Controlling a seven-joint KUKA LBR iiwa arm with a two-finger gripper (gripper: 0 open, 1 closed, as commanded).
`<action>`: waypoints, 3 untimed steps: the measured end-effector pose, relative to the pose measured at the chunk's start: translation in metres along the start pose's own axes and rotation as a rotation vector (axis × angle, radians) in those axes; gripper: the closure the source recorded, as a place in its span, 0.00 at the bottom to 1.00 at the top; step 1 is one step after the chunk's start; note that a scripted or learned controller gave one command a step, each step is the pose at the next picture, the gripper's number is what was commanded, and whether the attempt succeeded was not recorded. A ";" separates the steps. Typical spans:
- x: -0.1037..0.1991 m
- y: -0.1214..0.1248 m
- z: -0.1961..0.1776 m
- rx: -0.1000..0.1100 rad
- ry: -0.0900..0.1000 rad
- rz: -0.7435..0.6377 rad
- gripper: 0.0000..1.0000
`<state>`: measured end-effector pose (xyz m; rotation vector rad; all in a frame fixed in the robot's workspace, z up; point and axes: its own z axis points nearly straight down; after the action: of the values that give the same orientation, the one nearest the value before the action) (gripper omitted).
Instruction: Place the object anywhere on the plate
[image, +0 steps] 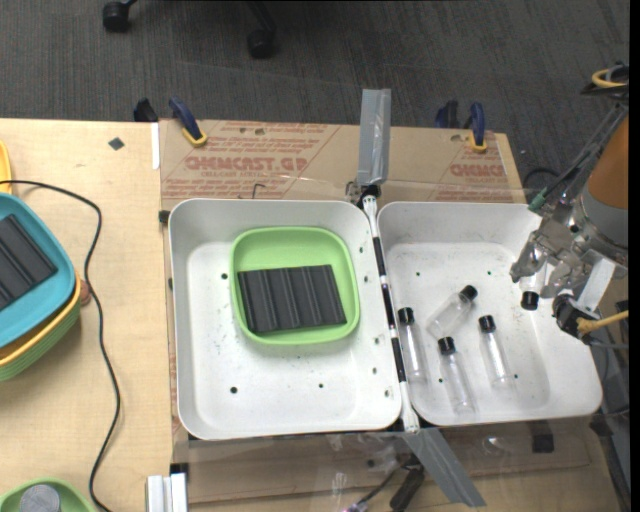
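A green square plate (340, 252) with a black ridged insert (295, 298) lies in the left white bin (200, 380). Several clear vials with black caps lie in the right bin (570, 395): one tilted (452, 310) near the middle, one along the left wall (410, 348), and two more (456, 375) (494, 352) toward the front. My gripper (532, 282) hangs over the right bin's right side, to the right of the vials and just above the floor. I see no vial lifted off the bin floor.
A divider ridge (385, 300) separates the two bins. Stacked teal and yellow dishes (35, 290) sit on the wooden bench at far left, with a black cable (100, 330) running past them. Clamps hold cardboard (260, 160) behind the bins.
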<state>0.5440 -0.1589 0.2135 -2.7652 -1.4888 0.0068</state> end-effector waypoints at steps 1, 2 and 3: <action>0.000 0.000 0.000 0.000 0.000 0.000 0.00; -0.034 0.000 -0.043 0.000 0.000 0.308 0.00; -0.055 -0.008 -0.082 0.000 0.000 0.551 0.00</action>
<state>0.5078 -0.2003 0.2957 -3.0674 -0.6805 0.0067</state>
